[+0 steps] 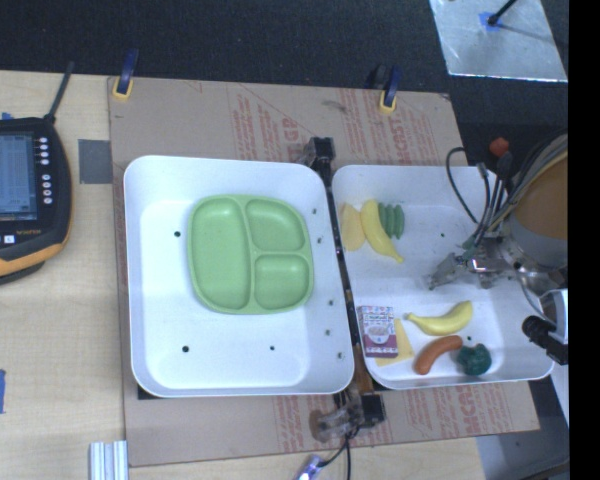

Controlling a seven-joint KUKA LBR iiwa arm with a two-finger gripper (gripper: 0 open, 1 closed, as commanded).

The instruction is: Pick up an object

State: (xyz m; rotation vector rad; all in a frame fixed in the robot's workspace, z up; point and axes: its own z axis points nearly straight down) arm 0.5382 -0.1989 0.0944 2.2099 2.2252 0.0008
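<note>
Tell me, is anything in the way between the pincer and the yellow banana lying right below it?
Nothing visible: bare white bin floor lies between the metal pincer and the yellow plastic banana. The orange sausage lies beyond it.

Two shallow white plastic bins [150,268] [430,193]. One green three-compartment plate [250,253]. Two yellow toy bananas [380,236] [442,318]. One pale yellow piece [351,226]. One green ridged vegetable [392,218]. One orange sausage [436,354]. One dark green round item [474,359]. One small printed carton [378,330].
</note>
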